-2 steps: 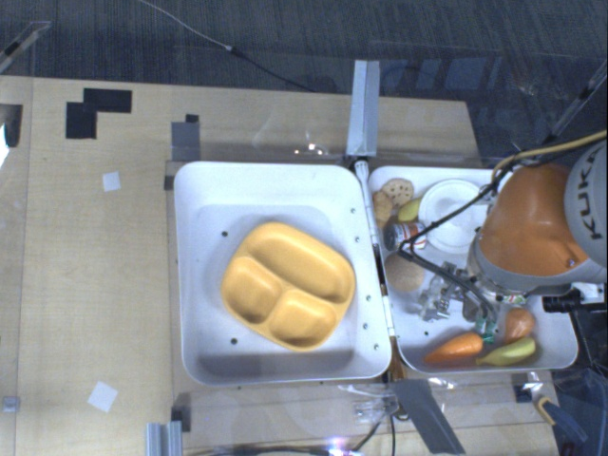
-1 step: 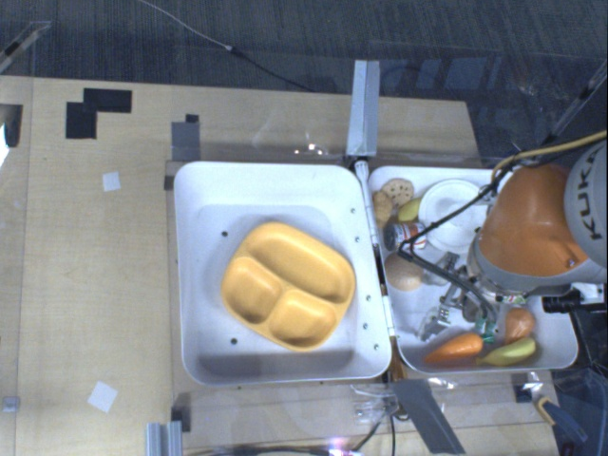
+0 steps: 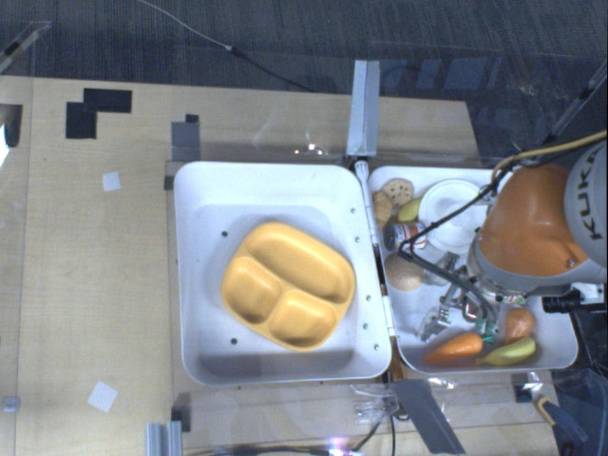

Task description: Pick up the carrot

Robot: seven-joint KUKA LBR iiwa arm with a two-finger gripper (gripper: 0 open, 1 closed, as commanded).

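Partly legible "KU" on arm [image 3: 591, 198]; jaws [image 3: 454, 313] above carrot [image 3: 456, 348].

On the grey upper part of the robot arm [image 3: 587, 190], at the right edge of the view, large dark letters are partly visible; they read "KU", and the rest of the word is cut off by the edge. No other text, label, number or sign can be read on the things in the view.
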